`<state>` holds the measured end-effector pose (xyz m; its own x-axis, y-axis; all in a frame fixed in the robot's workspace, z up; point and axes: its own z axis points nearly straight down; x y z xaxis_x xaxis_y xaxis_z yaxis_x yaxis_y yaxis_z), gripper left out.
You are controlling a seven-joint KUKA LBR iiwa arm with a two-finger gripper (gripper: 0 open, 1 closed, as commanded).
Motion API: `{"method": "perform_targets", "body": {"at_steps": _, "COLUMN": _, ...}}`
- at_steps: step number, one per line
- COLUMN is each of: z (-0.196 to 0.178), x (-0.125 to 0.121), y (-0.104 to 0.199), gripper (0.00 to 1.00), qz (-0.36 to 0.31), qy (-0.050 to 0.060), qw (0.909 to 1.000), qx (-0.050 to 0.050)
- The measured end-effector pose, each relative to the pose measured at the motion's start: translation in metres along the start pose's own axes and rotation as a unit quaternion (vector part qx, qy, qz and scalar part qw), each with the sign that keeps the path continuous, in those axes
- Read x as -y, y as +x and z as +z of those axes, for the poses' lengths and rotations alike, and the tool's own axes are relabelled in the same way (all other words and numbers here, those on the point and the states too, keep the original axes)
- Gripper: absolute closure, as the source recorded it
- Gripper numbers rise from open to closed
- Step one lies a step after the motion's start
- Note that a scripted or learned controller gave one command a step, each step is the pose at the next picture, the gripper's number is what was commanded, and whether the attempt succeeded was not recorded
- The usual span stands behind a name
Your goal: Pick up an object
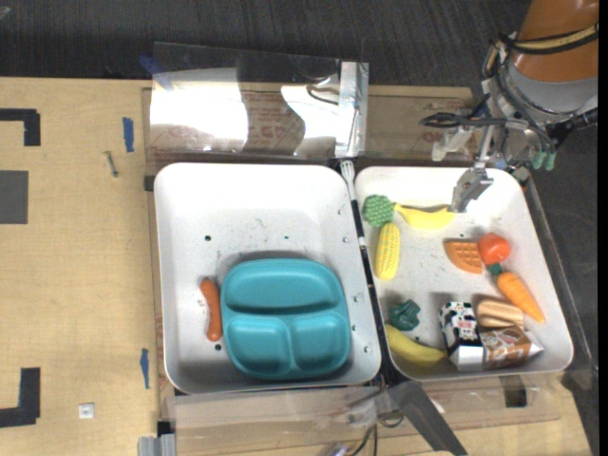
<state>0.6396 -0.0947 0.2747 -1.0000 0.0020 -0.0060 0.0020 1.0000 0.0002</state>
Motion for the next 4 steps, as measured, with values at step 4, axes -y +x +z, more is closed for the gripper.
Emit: {"method": "perform_targets", "body": {"at_steps": 4, "z": 0.185, "x": 0.042, "y": 0.120, "gripper": 0.00, "qz": -0.155, "qy": 0.002, "qw": 0.9879, "qx": 0.003}}
